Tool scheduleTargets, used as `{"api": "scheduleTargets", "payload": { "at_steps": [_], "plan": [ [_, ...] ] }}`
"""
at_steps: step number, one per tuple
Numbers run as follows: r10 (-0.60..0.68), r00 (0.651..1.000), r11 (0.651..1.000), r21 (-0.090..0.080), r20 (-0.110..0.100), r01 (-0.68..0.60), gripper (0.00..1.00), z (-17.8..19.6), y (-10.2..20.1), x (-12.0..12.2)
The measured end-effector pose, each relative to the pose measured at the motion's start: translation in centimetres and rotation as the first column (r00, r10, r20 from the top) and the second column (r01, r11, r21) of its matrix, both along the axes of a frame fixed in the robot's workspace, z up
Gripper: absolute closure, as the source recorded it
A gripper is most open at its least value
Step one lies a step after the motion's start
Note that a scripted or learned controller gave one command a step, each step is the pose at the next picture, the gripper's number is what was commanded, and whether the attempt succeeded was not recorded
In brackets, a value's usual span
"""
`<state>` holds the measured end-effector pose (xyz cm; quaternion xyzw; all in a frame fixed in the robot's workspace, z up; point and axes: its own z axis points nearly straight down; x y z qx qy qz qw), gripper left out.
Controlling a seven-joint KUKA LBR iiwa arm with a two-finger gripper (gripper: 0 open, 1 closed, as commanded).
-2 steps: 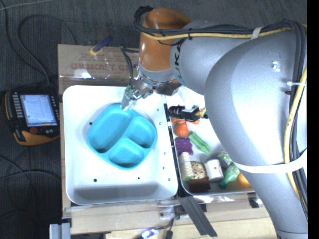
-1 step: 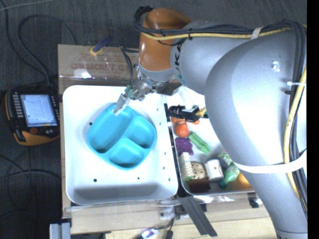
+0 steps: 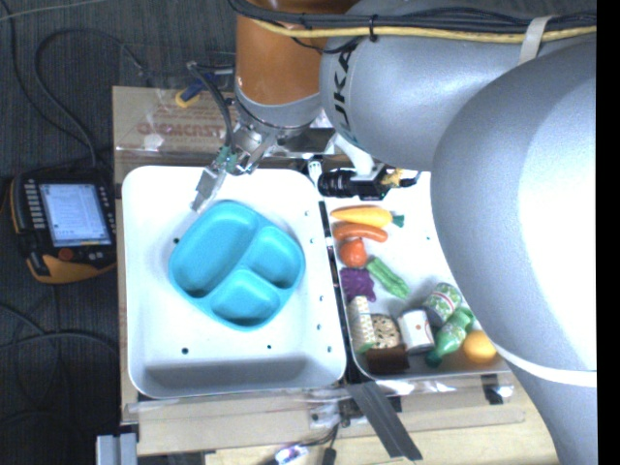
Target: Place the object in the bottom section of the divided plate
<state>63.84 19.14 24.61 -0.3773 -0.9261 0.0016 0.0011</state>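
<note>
**Status.** The gripper [image 3: 208, 187] hangs over the rear left corner of the left bin [image 3: 145, 289], just behind the blue plate [image 3: 242, 260]. Whether the claw is released or clenched cannot be told, and no held item can be made out. The toy food [image 3: 360, 219] from which the object would be taken lies in the right bin [image 3: 417, 211], well apart from the gripper.

**Hazards.**
- A release at the present position would likely land the object on the bin floor or in the plate's rear part, not in the bottom section [image 3: 244, 300] near the bin's front edge.
- The plate sits at a slant, so its ridges may deflect a dropped item into a neighbouring section.
- A low pass could nudge the plate.

**Clearance.** Open floor surrounds the plate, widest along the front edge. The arm [image 3: 504, 163] overhangs the right bin's right side.
</note>
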Motion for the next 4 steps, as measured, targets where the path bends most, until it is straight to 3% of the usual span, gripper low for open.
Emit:
{"api": "scheduleTargets", "payload": {
  "at_steps": [1, 2, 3, 4],
  "plan": [
    [0.001, 1.000, 1.000, 0.002, -0.004, -0.001, 1.00, 0.6, 0.1, 0.0],
    [-0.278, 0.960, 0.960, -0.001, 0.001, 0.278, 1.00, 3.4, 0.8, 1.7],
    [-0.279, 0.960, 0.960, -0.002, 0.001, 0.279, 0.00, 3.4, 0.8, 1.7],
    [-0.279, 0.960, 0.960, -0.002, 0.001, 0.279, 0.00, 3.4, 0.8, 1.7]
  ]
}}
